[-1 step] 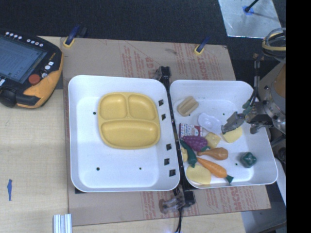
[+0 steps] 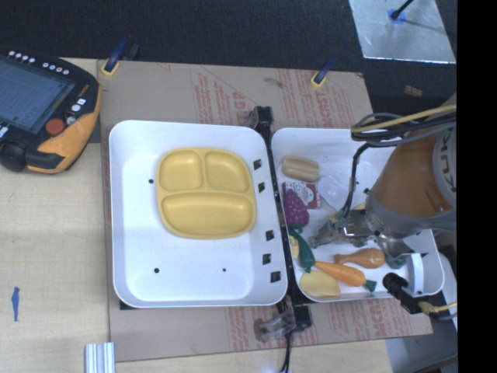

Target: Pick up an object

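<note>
White plastic, two shallow bins side by side on a sheet of brown cardboard [image 2: 194,92] laid over a pale wooden bench [image 2: 46,239]. Left bin [image 2: 132,208]: holds one yellow divided plate [image 2: 206,192], three compartments, sitting flat toward the upper middle of the bin. Right bin [image 2: 311,140]: a cluster of toy foods. Listed from the far end to the near end: a tan bread roll [image 2: 300,168] near the upper left corner; a small red-and-white packet [image 2: 304,193] just below it; a purple bunch of grapes [image 2: 294,207] touching that packet; a green piece [image 2: 302,249] along the left wall; an orange carrot [image 2: 340,272] lying crosswise; a pale yellow item [image 2: 319,285] in the near left corner, just below the carrot; a tan drumstick-shaped piece [image 2: 363,258] just above the carrot's thick end. Arm [image 2: 415,181]: grey with an orange band, entering from the right and reaching low over the right bin. Gripper [image 2: 347,228]: metallic, down among the toys between the grapes and the drumstick piece; whether it is parted or closed cannot be told from here, nor whether anything is caught in it. Outside the bins: a teach pendant [image 2: 43,111] with a dark screen and an orange-yellow body, resting at the bench's far left; two yellow-and-blue clamps [image 2: 113,59] at the cardboard's far edge.
</note>
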`<state>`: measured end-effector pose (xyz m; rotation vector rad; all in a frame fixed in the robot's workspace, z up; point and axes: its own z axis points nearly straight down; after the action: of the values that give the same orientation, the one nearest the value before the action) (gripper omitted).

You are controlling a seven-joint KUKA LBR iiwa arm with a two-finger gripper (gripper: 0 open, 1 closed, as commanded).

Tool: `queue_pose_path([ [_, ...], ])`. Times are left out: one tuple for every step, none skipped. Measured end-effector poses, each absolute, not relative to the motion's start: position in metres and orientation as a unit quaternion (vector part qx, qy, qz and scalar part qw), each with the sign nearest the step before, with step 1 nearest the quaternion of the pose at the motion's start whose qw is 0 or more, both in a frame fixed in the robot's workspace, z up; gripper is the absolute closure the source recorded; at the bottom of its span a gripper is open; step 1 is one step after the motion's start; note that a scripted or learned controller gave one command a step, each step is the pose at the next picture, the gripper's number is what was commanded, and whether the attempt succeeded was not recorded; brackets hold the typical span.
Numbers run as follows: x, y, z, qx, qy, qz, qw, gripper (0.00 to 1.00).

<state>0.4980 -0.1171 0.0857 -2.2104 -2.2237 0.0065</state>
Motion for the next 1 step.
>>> queue_pose_path([
  [0.5355, -0.1502, 0.0923, -0.706, -0.708, 0.0001, -0.001, 0.0],
])
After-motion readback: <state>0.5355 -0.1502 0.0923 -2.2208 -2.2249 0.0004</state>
